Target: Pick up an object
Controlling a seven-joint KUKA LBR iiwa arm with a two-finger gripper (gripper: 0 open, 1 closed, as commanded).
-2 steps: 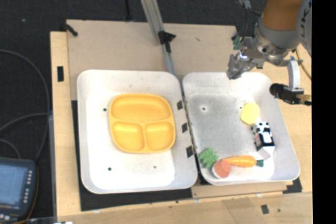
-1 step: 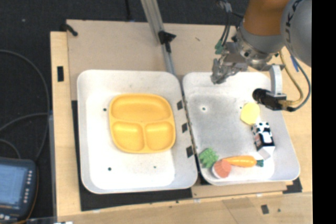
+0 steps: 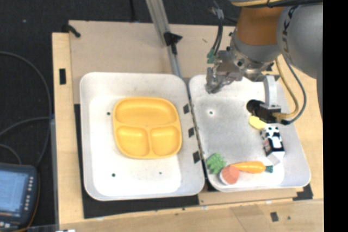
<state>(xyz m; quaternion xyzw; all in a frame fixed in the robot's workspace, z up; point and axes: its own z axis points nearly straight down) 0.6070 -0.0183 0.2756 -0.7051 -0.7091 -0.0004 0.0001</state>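
Bench w/ two white bins, arm reached in from right, bent down over right bin (image 3: 293,171), gripper (image 3: 216,83) at far-left corner, finger state can't be told, carrot (image 3: 249,167) lying near front edge.

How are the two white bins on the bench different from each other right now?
The left bin holds one big thing, a yellow divided tray lying flat in its middle; the right bin holds several small toys crowded at its near and right edges, among them a carrot and a green piece. The end effector hangs over the right bin's far corner, not over the left bin. Both are shallow, white, and similar in size.
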